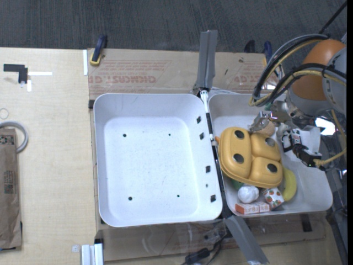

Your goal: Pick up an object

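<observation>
Two white bins sit side by side on the desk: the left bin and the right bin. The right bin is the landmark here. Inside it, filling most of its middle, lies one large yellow tray with rounded lobes and four dark holes in its top. Just below the tray, toward the bin's near wall, are one white ball, one small red and white box and one round patterned piece. One yellow banana curves along the tray's lower right edge. The arm reaches over the bin's far right part, and its tool hangs at the tray's upper right corner. How far the tool is parted cannot be told, nor whether it has hold of anything.
</observation>
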`<state>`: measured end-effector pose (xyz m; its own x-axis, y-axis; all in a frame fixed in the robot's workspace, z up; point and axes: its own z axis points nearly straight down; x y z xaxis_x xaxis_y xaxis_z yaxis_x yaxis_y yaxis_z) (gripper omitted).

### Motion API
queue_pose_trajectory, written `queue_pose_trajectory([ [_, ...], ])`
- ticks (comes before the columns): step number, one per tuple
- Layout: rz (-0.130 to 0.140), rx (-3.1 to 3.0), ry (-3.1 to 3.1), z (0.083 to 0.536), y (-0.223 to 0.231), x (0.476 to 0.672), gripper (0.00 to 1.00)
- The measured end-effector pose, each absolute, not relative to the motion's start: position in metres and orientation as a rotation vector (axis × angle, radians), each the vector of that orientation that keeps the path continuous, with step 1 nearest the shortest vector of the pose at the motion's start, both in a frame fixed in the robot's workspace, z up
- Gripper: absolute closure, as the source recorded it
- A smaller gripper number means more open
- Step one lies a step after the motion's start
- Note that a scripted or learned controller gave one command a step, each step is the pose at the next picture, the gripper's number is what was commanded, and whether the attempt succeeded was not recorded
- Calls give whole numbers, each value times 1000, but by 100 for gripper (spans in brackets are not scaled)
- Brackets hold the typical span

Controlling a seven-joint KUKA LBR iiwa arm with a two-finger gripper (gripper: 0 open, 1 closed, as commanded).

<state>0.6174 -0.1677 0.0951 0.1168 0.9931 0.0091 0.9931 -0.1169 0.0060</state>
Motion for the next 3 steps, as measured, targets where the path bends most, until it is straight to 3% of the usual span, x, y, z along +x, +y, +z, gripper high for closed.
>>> queue_pose_trajectory([
  [1,1,-2357,-2081,122,-159,655,0],
  [2,2,-2475,-1939,152,-195,636,0],
  [3,-17,-1909,-2538,110,-213,607,0],
])
